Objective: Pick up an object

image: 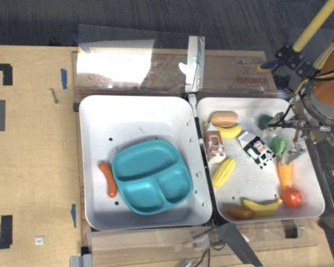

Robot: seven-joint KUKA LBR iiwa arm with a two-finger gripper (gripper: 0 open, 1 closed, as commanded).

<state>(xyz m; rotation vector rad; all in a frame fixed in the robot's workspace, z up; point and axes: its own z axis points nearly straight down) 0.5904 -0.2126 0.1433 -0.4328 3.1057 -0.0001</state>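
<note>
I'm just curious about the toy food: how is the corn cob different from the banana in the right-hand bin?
The corn cob is stubby and straight with a bumpy pale yellow surface; the banana is longer, curved, smooth and deeper yellow with dark tips. The corn cob lies at a slant near the bin's left wall, while the banana lies nearly level along the front edge, beside a tomato. Both are yellow and rest flat in the same white bin.

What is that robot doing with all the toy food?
The robot arm reaches in from the right over the right bin, which is full of toy food. Its gripper hangs near the carrot and a green vegetable. Nothing looks picked up yet. A banana, tomato and corn lie on the bin's floor. In the left bin a blue divided plate sits beside a sausage.
</note>
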